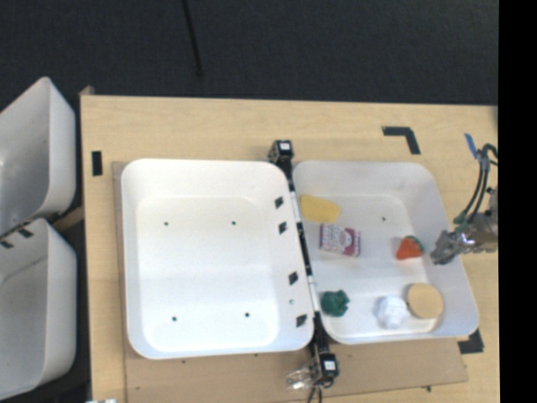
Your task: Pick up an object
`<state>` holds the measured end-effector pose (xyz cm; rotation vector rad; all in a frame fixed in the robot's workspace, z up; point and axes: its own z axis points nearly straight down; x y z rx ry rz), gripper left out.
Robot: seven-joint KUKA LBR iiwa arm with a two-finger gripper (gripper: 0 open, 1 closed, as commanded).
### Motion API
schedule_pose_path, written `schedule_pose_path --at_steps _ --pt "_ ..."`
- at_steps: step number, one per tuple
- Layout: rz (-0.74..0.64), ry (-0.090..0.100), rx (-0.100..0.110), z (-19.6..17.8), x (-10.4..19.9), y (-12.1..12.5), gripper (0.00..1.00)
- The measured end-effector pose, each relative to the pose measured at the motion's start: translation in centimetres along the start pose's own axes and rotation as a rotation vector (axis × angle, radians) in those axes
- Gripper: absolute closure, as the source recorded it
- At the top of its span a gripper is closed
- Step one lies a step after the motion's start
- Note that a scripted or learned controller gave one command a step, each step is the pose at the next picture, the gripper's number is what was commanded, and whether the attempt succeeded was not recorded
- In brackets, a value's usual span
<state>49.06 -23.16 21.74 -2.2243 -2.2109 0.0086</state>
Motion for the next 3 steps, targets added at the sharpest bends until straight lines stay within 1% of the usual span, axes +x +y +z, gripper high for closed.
schedule_pose_path --at_steps 1,2,3 --pt "-0.015 0.002 -0.009 0.0 9.5 0.8 1.00" --pt "-0.016 0.000 -0.029 -20.8 17.2 -0.2 1.00" --pt "-0.015 0.001 -0.008 -17.8 24.5 -0.3 1.00"
